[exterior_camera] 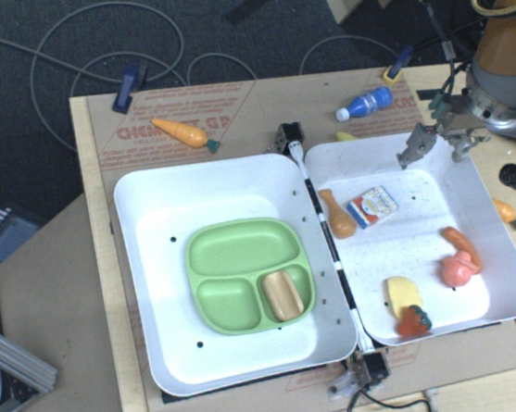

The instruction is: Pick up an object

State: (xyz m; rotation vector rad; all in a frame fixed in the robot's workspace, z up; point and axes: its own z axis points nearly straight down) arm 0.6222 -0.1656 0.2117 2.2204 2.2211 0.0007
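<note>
We see 2 white bins on the bench. Nearest in the right bin (494,302): a red strawberry-like toy (412,322) touching a yellow piece (401,294) just behind it, close to the front wall. Further right, a pink toy (459,268) touches an orange sausage-shaped piece (458,241). Left bin (153,260) holds a green divided tray (235,250); a tan bread-like item (283,295) sits in its front right compartment. Mid right bin: a small red, white and blue packet (372,205), and just left of it a tan wooden spoon (336,215) near the divider wall. At the right bin's far right corner we see the gripper (437,146), fingers spread apart with nothing between them, above the rim, well apart from every toy. Orange band of the arm (503,51) is above it. Beyond the bins, on the board: an orange carrot (184,132), a blue and white bottle (365,103), a blue clip (127,89).
</note>
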